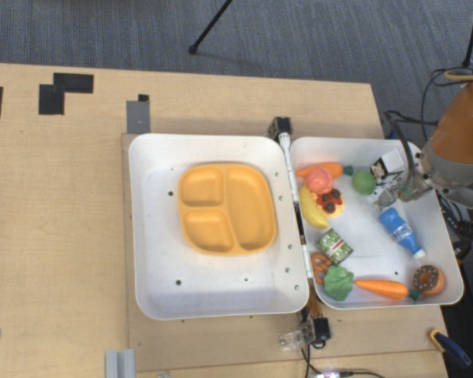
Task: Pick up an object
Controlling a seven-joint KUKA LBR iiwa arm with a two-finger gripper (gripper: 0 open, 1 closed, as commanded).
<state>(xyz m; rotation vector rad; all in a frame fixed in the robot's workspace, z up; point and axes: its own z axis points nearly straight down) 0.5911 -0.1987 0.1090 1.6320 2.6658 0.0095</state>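
Observation:
My gripper hangs over the upper right part of the right bin, open, with nothing between its fingers. A green lime lies just to its left, and a blue bottle lies just below it. Further left are a pink toy on an orange carrot, a yellow banana and a dark-topped piece. Along the bin's front lie a green box, a lettuce piece, a second carrot and a donut.
The left bin holds a yellow divided plate. A divider rail runs between the bins. The grey arm with its orange band comes in from the right, with cables beside it. Wooden bench lies to the left.

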